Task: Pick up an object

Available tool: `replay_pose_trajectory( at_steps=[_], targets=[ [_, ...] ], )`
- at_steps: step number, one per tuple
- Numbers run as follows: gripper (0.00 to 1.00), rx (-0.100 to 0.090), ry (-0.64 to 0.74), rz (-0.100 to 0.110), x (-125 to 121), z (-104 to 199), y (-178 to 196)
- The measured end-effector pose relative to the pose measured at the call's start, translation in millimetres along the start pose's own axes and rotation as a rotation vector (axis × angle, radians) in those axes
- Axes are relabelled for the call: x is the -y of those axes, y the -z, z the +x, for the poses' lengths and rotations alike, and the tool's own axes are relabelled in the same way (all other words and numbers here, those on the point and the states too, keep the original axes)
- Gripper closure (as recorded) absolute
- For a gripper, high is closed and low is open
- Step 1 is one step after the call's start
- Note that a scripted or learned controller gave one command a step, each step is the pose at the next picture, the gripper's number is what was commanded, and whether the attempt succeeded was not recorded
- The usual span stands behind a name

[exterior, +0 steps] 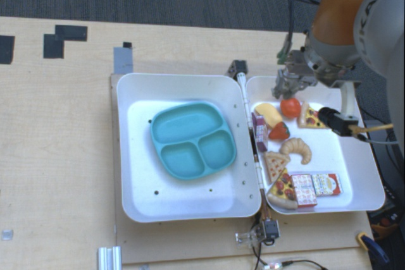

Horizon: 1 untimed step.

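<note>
In the upper right of the frame the grey arm with its orange band (342,0) reaches down over the right-hand shallow white bin (361,167), and its metal jaws (290,86) hang at that bin's upper left part. Whether the jaws are released or clenched cannot be told from this slanted view; nothing can be seen gripped between them.

The relation that matters most: the small round red tomato-like toy (291,107) lies just below the jaws in the frame, very near or touching their tips. Being round, it has no long axis to line up with. I judge it the likeliest target, needing little more than a short drop. Just left of it lies the pale yellow banana-shaped toy (268,114), its long axis running from upper left to lower right. A second red toy, strawberry-like (279,131), sits below that, with the tan croissant toy (297,148) to its lower right.

Toward the lower part of the bin is a flat red-and-white printed carton (314,187); it carries printing, but none is legible. The left-hand white bin (126,155) holds a turquoise three-compartment plastic plate (193,139), well apart from the jaws.
</note>
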<state>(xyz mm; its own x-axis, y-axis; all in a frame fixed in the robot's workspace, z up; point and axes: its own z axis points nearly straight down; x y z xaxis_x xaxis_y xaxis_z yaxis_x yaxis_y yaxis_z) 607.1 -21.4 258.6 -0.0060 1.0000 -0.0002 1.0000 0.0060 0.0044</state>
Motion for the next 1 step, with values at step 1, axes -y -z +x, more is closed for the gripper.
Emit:
replay_pose_trajectory(
  at_steps=[1],
  targets=[
    [1.00, 0.002, -0.003, 0.004, -60.5, -56.7, -68.8]
  ],
)
